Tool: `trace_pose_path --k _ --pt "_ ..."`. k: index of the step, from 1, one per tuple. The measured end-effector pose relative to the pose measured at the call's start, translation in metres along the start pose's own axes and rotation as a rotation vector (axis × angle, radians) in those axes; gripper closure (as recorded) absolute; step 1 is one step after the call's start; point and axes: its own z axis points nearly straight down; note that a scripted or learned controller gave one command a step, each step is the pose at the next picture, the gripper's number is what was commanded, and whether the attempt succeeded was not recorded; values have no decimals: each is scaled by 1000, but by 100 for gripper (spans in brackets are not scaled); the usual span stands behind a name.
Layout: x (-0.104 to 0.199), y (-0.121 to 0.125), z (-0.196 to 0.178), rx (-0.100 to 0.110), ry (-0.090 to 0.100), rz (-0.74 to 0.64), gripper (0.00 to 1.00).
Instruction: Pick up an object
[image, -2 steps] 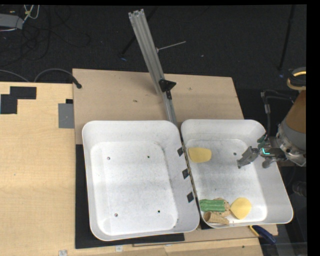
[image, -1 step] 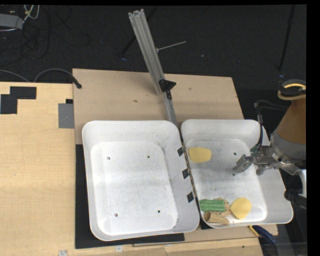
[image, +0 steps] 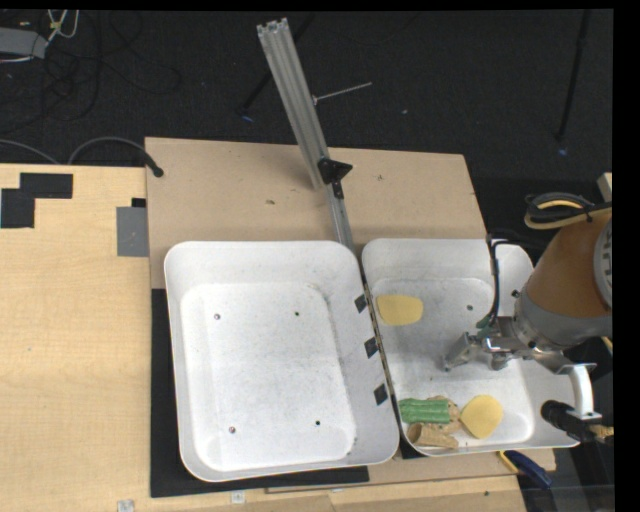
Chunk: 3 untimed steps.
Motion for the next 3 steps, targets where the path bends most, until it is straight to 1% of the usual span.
trace_pose_path --k 1,2,3 --pt "0 0 6 -7 -2 3 0" --pt "-1 0 -4 -6 -1 8 100" --pt "5 -4 -64 -12 -4 -1 100"
